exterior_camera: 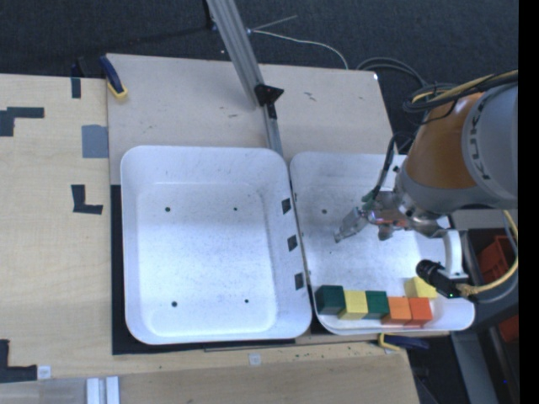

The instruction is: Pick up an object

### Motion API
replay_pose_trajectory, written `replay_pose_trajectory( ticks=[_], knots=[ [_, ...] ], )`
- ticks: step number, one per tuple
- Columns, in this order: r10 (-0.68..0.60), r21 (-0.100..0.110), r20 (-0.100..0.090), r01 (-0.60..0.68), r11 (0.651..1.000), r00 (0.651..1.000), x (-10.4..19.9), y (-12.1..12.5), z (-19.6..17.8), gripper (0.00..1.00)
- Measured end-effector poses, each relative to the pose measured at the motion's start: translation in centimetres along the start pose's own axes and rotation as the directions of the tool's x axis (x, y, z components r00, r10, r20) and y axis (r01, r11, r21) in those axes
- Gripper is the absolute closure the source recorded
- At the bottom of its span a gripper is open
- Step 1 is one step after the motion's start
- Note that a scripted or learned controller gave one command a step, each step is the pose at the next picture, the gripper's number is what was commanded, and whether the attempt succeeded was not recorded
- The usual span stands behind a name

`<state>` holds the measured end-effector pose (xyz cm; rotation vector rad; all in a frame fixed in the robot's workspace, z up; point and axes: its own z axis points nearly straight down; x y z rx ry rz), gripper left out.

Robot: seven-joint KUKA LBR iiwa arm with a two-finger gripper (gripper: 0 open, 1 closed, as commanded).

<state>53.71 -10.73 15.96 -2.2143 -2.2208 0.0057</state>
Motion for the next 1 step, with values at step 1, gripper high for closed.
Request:
replay_pose_trajectory(
  ticks=[1],
  knots=[
    [0.006,-0.011,0.005,-0.006,1.000,1.000,-4.82,-2.26,-7.24,0.00]
  ],
)
